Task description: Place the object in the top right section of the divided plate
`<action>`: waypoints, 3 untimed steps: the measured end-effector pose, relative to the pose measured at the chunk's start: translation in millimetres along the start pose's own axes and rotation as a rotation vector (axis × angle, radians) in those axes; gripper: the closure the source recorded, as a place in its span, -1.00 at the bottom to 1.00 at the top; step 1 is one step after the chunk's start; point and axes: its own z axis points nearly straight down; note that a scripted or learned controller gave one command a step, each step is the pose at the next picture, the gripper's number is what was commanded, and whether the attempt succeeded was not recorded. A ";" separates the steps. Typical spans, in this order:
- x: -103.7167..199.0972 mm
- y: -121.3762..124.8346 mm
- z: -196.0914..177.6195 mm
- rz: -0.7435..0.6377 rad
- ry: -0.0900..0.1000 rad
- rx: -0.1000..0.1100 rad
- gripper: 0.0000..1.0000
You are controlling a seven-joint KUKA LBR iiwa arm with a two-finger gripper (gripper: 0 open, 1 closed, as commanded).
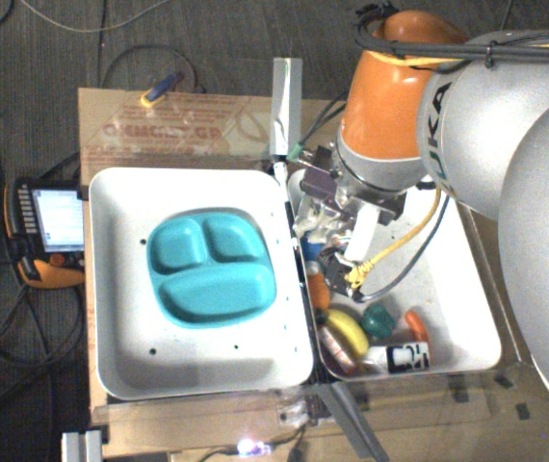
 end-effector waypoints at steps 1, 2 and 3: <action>23.0 -44.4 92.3 0.350 -0.001 0.004 1.00; 23.5 7.3 98.1 0.407 -0.002 0.003 1.00; -40.9 3.8 109.9 0.172 0.001 0.005 1.00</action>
